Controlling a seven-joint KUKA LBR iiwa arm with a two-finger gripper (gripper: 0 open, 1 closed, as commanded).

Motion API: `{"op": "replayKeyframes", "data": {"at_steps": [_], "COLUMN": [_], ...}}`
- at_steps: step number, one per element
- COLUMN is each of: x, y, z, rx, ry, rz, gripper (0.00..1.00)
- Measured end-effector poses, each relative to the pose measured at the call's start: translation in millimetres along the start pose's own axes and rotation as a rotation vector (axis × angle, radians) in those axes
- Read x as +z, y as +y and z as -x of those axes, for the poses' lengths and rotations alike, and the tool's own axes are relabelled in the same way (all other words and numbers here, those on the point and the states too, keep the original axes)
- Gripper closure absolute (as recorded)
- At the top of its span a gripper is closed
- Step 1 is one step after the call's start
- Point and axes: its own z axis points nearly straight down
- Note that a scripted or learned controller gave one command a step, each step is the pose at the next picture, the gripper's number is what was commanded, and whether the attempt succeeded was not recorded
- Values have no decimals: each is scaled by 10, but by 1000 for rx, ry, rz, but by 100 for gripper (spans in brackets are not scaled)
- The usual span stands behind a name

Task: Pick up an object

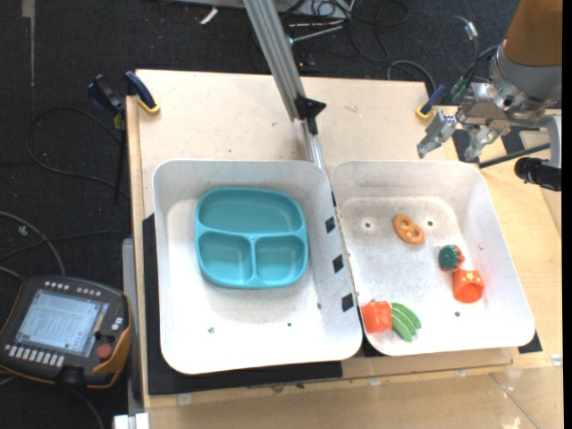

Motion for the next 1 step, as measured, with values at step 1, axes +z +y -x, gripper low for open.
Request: {"op": "replayKeyframes", "data": {"at_steps": [1], "x": [1367], "y": [-336], "z": [-481], "rx": [-1], "ry": [3], "rz": [-7], "gripper": [0]}}
